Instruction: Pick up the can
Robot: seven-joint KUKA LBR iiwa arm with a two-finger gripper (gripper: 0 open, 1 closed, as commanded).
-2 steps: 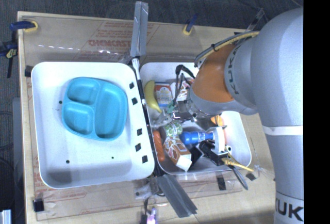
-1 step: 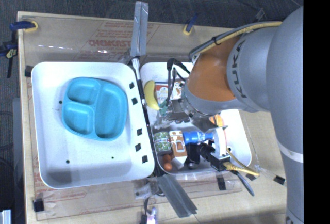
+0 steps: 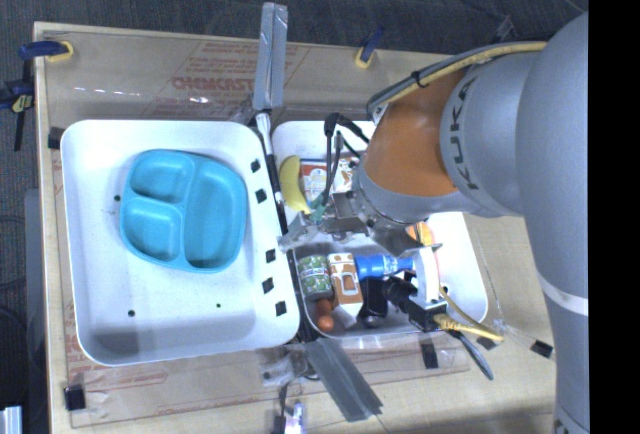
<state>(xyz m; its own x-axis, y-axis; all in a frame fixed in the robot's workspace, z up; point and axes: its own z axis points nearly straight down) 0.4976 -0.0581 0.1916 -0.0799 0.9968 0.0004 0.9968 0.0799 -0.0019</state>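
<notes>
Sky-blue divided plate [image 3: 185, 210], white bins [image 3: 100, 302], yellow banana [image 3: 291, 184], possibly green-labelled can [image 3: 313, 275]

My arm [image 3: 520, 132] looks smooth, matt grey metal with a glossy orange band [image 3: 415, 147]; the white bins [image 3: 100, 322] look like smooth plastic, the blue tray [image 3: 185, 210] glossy plastic

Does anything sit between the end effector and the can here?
Nothing visible does. The end effector hangs by the banana, and the can lies just past it against the left wall of the right bin, with a small carton crowding its other side.
</notes>
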